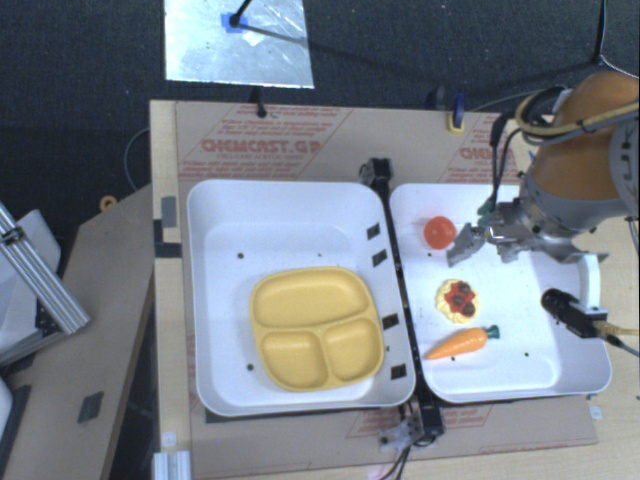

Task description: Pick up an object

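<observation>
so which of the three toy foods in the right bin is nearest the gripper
The red tomato, just left of the gripper. The small pizza and carrot lie farther toward the bin's front.

right bin — floor bare lower right | tomato, tart, carrot crowd left

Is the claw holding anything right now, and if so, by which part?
Nothing is held. The claw hovers open over the right bin, beside the tomato without gripping it. The carrot lies loose on the bin floor.
</observation>
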Robot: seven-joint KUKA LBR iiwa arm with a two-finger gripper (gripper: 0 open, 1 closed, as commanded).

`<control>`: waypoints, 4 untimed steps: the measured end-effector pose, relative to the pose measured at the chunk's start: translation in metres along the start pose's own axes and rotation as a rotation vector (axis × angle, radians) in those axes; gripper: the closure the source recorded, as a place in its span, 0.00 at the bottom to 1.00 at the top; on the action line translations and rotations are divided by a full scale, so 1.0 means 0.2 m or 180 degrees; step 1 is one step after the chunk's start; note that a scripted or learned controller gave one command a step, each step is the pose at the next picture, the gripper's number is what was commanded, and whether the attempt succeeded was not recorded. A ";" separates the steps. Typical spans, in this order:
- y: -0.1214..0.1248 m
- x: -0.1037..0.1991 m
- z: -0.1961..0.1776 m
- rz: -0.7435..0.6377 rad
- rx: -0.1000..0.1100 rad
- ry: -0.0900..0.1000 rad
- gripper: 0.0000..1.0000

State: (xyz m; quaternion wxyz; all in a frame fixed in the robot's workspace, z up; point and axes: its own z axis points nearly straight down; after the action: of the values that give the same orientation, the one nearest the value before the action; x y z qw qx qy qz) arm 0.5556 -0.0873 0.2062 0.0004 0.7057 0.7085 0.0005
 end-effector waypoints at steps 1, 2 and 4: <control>-0.02 0.00 0.21 0.0006 0.0014 0.0002 0.00; 0.00 0.02 0.43 0.0008 0.0012 0.0002 0.00; 0.03 0.00 0.53 0.0013 -0.0049 -0.0018 1.00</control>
State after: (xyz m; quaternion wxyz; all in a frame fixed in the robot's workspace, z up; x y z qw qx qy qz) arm 0.5616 -0.0866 0.1009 0.0080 0.7071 0.7070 0.0040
